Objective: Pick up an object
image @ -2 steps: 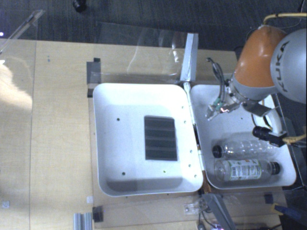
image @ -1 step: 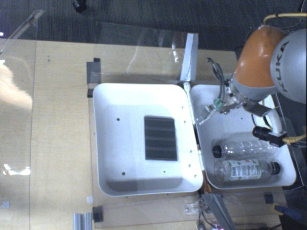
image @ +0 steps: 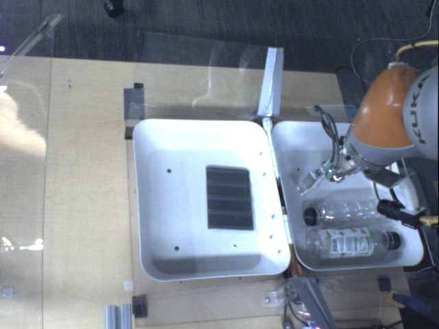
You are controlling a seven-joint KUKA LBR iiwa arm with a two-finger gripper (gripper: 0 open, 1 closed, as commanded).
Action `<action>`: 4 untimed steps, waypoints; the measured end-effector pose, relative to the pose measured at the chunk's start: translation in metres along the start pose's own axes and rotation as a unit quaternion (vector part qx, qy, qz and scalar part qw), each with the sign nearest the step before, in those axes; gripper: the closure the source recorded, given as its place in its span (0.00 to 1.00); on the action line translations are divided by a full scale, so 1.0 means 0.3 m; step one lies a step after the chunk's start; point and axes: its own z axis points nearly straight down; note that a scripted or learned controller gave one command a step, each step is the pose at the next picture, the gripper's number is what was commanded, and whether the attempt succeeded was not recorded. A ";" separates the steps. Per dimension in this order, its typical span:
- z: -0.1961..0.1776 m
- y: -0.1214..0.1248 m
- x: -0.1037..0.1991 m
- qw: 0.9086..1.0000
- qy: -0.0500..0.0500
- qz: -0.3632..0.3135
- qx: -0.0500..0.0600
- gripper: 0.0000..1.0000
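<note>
Two clear plastic bottles lie in the right bin [image: 291,146]. The upper bottle [image: 346,213] has its black cap to the left. The lower bottle [image: 350,242] carries a label, and its black cap points right. A dark grey ribbed block [image: 230,197] lies flat in the middle of the left bin [image: 158,149]. My gripper [image: 319,175] hangs low over the right bin's middle, just above and left of the upper bottle. Nothing shows between its tips.
The arm's orange band [image: 387,112] and grey wrist cover the right bin's far right corner. Cables [image: 401,214] trail over the bin's right rim. A metal divider post [image: 271,81] stands behind the gap between the bins. Wooden bench lies to the left.
</note>
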 end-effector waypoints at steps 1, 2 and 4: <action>0.179 -0.114 0.035 0.999 -0.002 -0.054 -0.005 0.00; 0.181 -0.046 0.030 1.000 -0.002 0.005 -0.004 0.00; 0.180 -0.085 0.038 0.999 -0.003 0.049 -0.005 0.00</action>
